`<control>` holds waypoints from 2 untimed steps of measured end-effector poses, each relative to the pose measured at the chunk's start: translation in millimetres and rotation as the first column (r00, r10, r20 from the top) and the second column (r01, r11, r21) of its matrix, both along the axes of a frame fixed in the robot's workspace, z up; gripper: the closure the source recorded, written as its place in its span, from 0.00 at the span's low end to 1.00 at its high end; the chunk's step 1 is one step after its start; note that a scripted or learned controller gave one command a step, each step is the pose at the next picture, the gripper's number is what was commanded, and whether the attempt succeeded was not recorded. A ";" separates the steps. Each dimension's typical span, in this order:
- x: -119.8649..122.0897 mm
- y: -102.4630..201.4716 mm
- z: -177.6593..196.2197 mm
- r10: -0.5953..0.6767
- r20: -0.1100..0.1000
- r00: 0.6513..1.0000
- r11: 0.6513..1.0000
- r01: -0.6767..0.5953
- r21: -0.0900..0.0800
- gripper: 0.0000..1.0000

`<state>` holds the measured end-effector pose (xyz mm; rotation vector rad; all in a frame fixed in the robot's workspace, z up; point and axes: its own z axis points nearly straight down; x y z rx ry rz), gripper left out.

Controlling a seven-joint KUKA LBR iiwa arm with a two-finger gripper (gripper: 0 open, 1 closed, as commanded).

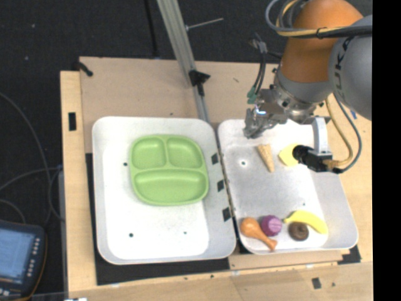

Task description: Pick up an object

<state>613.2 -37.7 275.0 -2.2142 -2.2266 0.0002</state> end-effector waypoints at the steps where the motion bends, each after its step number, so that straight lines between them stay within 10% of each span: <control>1: -17.2 40.0 -0.9 0.000 0.001 1.000 1.000 0.000 0.000 1.00; 2: -34.1 87.7 -0.9 0.002 0.001 1.000 1.000 -0.002 0.001 1.00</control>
